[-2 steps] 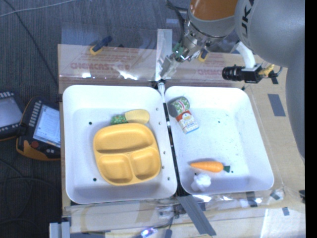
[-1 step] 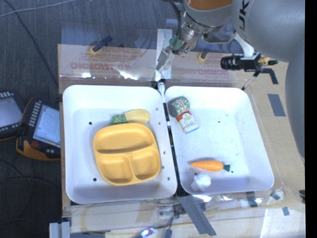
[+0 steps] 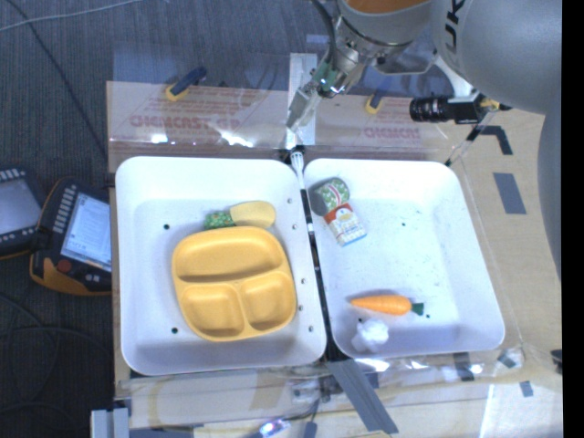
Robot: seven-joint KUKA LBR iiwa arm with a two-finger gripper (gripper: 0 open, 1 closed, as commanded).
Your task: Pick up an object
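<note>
Hovering above the bins' back edge, gripper (image 3: pixel 299 117) gripped nothing; finger state could not be told. Left bin (image 3: pixel 137 245): one yellow tray (image 3: pixel 235 281), one corn cob (image 3: pixel 246 213). Right bin (image 3: pixel 465 263): one can (image 3: pixel 338 210), one carrot (image 3: pixel 383 306), one white lump (image 3: pixel 372 334), all loose for picking

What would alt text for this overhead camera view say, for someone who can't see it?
A grey robot arm's gripper hangs above the far edge of two white bins. The left bin holds a yellow divided tray; the right bin holds a carrot and a small can.
</note>
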